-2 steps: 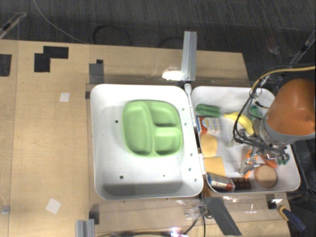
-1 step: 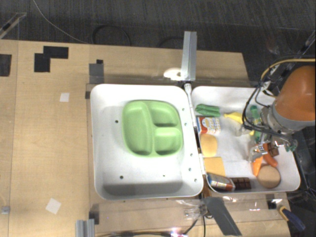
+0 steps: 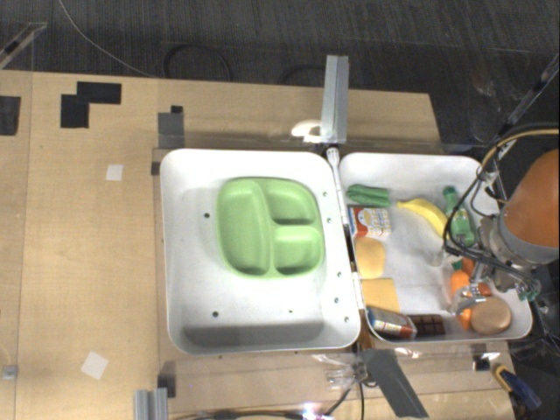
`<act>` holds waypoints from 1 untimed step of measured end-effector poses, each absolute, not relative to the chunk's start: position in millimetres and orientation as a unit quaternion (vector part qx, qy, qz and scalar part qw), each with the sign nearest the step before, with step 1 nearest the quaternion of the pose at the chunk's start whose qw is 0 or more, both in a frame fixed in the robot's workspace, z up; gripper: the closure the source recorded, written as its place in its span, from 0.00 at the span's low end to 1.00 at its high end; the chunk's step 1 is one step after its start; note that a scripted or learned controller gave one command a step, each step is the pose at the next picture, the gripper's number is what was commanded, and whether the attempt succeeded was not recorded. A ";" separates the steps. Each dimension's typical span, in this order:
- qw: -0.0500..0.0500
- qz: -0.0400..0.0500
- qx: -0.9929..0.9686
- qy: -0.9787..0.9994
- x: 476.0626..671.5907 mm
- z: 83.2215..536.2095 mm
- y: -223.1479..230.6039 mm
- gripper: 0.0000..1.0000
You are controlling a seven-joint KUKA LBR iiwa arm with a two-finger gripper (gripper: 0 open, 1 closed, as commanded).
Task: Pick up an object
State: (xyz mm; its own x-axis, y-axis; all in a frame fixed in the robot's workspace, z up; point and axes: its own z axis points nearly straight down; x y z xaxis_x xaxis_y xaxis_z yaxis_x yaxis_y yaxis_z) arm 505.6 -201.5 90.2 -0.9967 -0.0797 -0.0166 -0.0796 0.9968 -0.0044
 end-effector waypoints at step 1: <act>0.010 -0.002 -0.039 0.999 501.8 90.3 -203.0 0.00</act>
State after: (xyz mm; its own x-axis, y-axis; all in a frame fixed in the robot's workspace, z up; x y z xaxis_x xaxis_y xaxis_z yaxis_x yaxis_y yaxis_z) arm 501.8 -203.0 90.3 -0.9967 -0.0788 -0.0199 -0.0787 0.9969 -0.0054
